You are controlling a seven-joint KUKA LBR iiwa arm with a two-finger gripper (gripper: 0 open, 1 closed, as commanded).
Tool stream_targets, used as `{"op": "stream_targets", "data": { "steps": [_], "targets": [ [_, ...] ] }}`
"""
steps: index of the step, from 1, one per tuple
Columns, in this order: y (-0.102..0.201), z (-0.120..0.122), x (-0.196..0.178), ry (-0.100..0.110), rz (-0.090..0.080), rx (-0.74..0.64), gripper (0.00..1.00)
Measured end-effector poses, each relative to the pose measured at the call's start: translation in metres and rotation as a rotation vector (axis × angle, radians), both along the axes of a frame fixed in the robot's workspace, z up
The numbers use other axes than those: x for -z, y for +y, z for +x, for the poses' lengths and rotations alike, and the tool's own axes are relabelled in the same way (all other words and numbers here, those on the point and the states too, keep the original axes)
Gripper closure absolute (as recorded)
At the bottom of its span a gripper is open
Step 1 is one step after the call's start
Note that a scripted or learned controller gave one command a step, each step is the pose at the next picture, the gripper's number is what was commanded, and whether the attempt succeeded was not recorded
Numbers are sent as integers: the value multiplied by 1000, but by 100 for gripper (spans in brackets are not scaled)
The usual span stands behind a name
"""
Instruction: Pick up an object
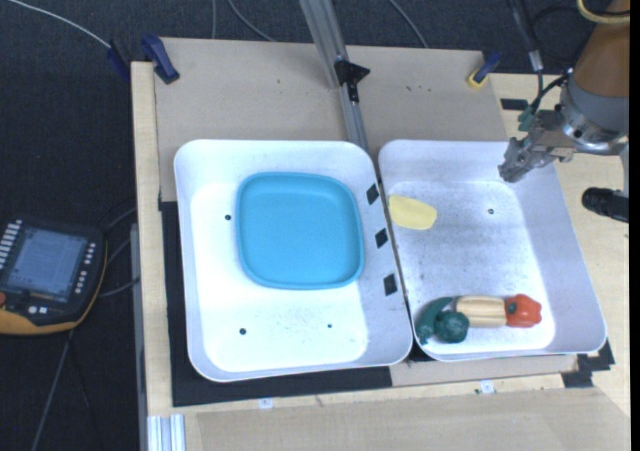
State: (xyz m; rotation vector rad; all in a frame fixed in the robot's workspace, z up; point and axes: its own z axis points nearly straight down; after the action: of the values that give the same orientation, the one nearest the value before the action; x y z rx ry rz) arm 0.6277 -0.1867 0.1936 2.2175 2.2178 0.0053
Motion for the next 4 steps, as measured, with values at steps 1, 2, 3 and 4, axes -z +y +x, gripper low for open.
{"op": "stream_targets", "data": {
  "steps": [1,2,3,4],
  "targets": [
    [0,1,-53,0,0,0,100],
    [51,-15,-44,6,2,-4,100],
    [110,-31,-47,5,3,-5,100],
    [172,-44,-45,6,3,-6,100]
  ]
}}
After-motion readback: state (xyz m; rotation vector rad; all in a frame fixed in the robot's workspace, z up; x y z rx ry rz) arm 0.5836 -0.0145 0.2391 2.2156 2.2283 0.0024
